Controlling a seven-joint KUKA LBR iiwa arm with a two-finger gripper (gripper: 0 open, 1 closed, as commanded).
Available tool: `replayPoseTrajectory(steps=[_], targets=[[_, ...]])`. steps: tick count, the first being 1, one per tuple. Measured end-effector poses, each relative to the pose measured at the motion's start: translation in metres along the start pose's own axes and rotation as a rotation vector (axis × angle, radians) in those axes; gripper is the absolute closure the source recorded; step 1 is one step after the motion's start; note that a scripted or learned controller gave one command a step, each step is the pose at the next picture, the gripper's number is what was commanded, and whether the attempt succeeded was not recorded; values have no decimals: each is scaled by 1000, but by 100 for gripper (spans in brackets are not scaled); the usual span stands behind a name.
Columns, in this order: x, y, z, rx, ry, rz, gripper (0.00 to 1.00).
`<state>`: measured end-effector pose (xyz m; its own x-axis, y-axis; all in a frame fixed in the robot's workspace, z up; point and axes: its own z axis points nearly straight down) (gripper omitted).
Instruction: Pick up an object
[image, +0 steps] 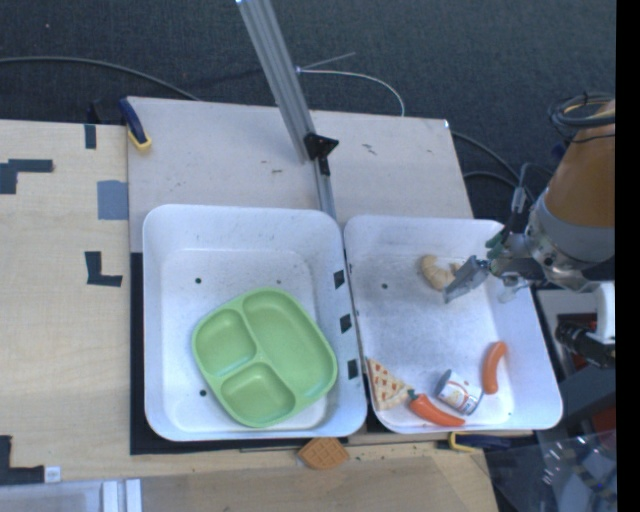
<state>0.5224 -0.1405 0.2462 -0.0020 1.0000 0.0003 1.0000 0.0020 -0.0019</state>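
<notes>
Two white bins sit side by side: the left bin carries a green divided plate, the right bin the small items. At 3 o'clock the arm reaches in, its gripper low over the right bin; whether its fingers are spread or pressed together cannot be told. Just at its 9 o'clock lies a tan lump (possibly touching). Toward 5 o'clock lie an orange sausage, a carrot, a small can with an unreadable label, and a waffle wedge.
</notes>
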Motion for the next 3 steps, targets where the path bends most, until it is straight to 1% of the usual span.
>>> replayPoseTrajectory(steps=[1, 2, 3], targets=[[0, 0, 0, 0, 0, 0, 0], [-5, 5, 48, 5, 0, 1, 0], [-10, 2, 93, 5, 0, 1, 0]])
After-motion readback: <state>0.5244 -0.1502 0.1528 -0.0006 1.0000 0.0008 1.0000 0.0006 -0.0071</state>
